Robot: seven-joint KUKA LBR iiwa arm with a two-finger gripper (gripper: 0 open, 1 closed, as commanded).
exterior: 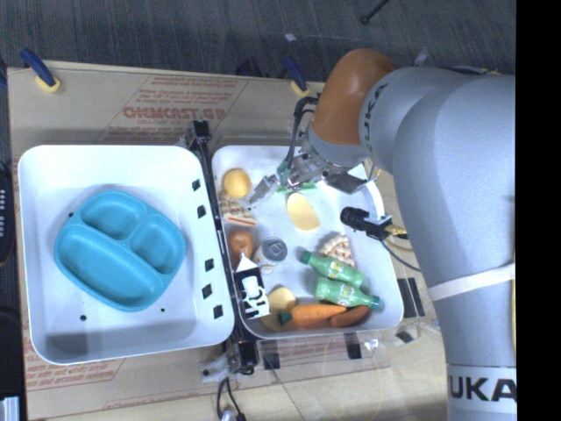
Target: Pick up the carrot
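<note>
i see the carrot (317, 315) lying flat along the near wall of the right bin (392, 281), its tip toward a small pale round piece (281, 299) and its thick end touching a reddish-brown sausage-like piece (350, 317). just beyond the carrot lie two green bottles (337, 281) on their sides, one behind the other. farther from the carrot, toward the middle of the bin, i see a grey round disc (274, 250), a brown rounded piece (241, 242) beside the divider, and a tan ridged piece (337, 248). beyond those, a pale yellow oval (303, 211) and a yellow round fruit (235, 182) sit near the far wall. the gripper (285, 180) hangs over that far end, well apart from the carrot; i cannot tell how its jaws stand from here. left of the carrot, across the divider, the left bin (39, 235) holds a blue sectioned tray (120, 247).
</note>
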